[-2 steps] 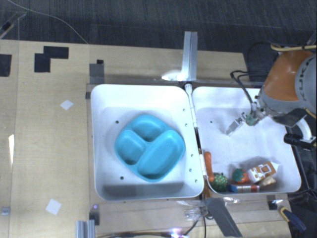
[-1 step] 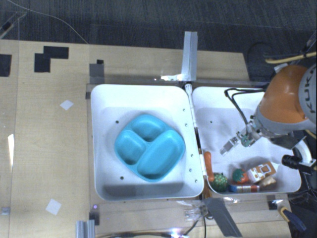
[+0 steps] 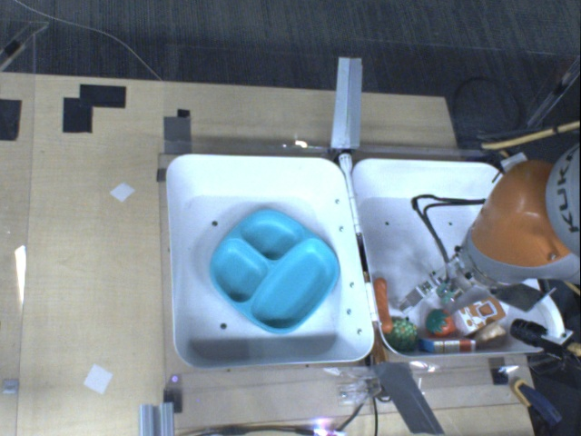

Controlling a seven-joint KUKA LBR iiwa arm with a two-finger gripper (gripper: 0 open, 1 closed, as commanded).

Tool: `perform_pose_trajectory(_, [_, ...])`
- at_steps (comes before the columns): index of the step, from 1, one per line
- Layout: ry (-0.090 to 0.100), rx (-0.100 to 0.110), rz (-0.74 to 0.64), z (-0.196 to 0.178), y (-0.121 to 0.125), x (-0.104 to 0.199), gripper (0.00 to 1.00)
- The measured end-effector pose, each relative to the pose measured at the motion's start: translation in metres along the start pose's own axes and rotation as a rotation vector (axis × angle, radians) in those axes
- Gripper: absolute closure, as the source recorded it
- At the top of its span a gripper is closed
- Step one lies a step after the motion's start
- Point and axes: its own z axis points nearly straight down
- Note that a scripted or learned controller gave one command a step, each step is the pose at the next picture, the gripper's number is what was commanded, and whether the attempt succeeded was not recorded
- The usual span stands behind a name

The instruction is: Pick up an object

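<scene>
Gripper [image 3: 439, 288], metallic and small beneath the orange wrist band, hangs low in the right bin [image 3: 399, 189], over its near half and just above a cluster of small objects; whether it is spread or pressed together cannot be told from this angle, and nothing can be seen between its tips.

Small objects lie crowded along the near wall of the right bin: a green ball [image 3: 440, 322] directly under the gripper, a darker green knobbly piece [image 3: 403, 333] to its left, an orange carrot-shaped item [image 3: 382, 302] upright against the bin's left wall, a red and blue marker-like stick [image 3: 445, 344] lying flat at the very front, and a white and orange carton [image 3: 479, 316] to the right, just beside the ball. All of these sit near one another, several touching.

Arm [image 3: 526, 221], grey with the orange band, enters from the right and covers the right bin's far right side. A black cable [image 3: 436, 216] loops over the bin's bare floor behind the gripper.

Left bin [image 3: 195, 189] holds a blue divided tray [image 3: 274, 269] with three compartments, lying flat near its centre. Both bins rest side by side on the pale wooden tabletop [image 3: 82, 271].
</scene>
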Motion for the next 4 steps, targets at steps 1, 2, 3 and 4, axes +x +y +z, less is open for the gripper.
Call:
perform_pose_trajectory(1, [0.003,0.005,-0.096,0.004,0.084,-0.065,0.00])
perform_pose_trajectory(2, [0.003,0.002,-0.277,0.001,0.030,-0.003,0.00])
perform_pose_trajectory(3, [0.003,0.004,-0.029,0.003,0.086,-0.049,0.00])
perform_pose_trajectory(4, [0.003,0.003,-0.085,0.002,0.053,-0.021,0.00])
